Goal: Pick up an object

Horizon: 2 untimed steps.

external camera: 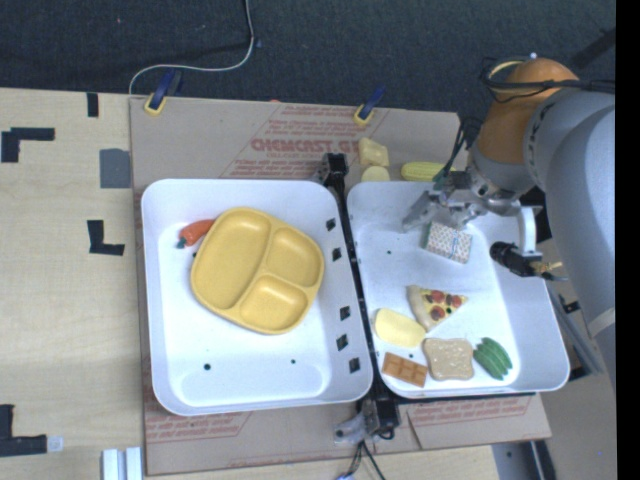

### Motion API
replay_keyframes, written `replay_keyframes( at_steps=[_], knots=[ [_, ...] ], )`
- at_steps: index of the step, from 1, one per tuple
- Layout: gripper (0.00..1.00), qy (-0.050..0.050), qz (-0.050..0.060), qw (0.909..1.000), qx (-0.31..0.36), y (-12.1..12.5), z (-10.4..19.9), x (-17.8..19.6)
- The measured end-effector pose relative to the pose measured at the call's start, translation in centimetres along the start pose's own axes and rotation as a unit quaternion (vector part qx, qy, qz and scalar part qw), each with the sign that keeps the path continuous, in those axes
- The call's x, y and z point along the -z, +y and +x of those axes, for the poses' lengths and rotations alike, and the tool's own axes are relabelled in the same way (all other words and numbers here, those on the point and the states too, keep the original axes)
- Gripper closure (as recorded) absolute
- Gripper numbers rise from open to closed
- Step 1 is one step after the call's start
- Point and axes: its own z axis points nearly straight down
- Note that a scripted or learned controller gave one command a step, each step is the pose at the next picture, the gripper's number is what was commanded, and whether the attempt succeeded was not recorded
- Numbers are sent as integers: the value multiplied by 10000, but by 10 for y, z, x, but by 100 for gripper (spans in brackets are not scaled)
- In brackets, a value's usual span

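Over the far part of the right bin, the hand grips a small pale speckled packet between its fingers, lifted just clear of the floor.

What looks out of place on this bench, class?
Three pale yellow toy foods lie on the cardboard behind the right bin, outside both bins. In the left bin, an orange carrot-like piece is partly tucked under the yellow divided plate.
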Motion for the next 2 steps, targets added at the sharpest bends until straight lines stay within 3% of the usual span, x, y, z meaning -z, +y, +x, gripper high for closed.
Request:
replay_keyframes(
  at_steps=[1, 2],
  knots=[
    [0, -10, -7, 10000, -6, 0, 12, 1],
    [0, -14, -7, 10000, -12, -18, -2, 2]
  ],
)
